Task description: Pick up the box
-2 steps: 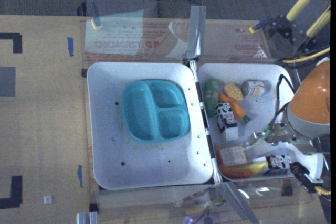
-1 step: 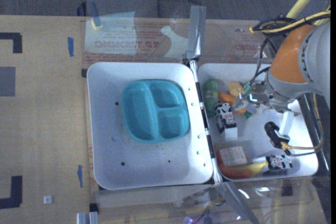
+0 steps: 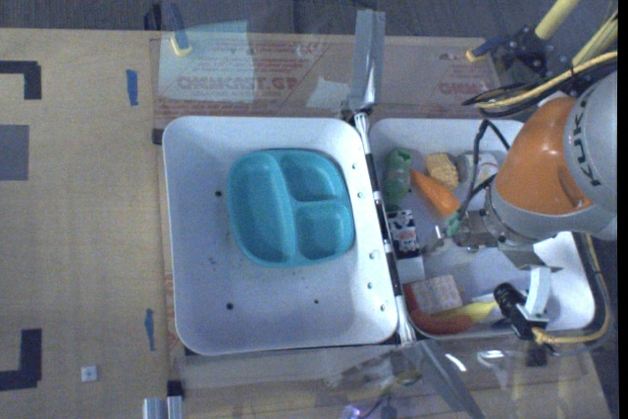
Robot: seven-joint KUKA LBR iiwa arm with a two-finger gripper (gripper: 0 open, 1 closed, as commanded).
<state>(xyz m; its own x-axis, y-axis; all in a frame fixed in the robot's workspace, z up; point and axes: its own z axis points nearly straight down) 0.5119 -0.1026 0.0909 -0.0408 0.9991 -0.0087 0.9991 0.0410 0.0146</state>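
Observation:
A small black-and-white box (image 3: 402, 233) stands at the left wall of the right bin (image 3: 579, 309). A flat tan box with a pinkish top (image 3: 437, 292) lies nearer the front of that bin. My gripper (image 3: 463, 229) hangs low over the middle of the right bin, just right of the black-and-white box and above the tan one. The grey wrist and the orange band (image 3: 540, 162) cover much of the bin's right half. I see nothing held in the gripper.
The right bin also holds a green bottle (image 3: 396, 174), an orange carrot (image 3: 436, 193), a yellow corn piece (image 3: 444, 169) and a red and yellow item (image 3: 461, 317) at the front. A teal divided plate (image 3: 290, 207) lies in the left bin (image 3: 196, 289). Cables run at the right.

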